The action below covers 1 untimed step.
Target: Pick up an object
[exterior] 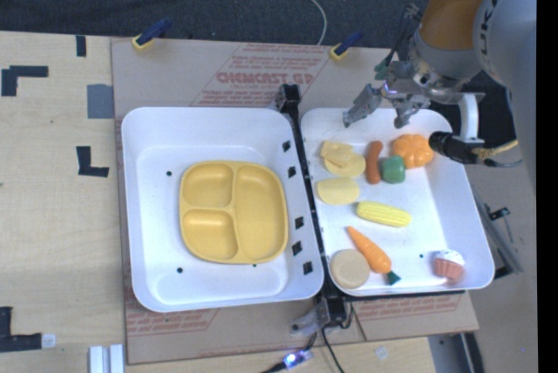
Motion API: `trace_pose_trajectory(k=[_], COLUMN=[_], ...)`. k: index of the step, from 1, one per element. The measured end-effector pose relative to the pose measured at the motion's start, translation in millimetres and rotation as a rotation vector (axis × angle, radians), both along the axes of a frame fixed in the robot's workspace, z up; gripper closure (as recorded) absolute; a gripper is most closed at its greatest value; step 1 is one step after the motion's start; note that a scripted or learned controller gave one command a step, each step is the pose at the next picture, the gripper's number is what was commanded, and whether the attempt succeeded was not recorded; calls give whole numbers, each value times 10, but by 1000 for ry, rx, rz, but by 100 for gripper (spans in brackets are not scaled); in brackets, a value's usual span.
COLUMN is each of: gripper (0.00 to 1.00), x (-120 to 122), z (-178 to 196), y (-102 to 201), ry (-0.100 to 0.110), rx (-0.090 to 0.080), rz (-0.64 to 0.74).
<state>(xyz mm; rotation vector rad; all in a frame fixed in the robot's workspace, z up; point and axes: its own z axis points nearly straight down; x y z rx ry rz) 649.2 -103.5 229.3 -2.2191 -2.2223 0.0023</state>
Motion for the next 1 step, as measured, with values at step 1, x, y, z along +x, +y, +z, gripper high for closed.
trace_pose_trajectory(k=[1], gripper=[0], x=[-430], z=[-1300], y=[-136], ry=[-11], rx=[-3], rz=[0])
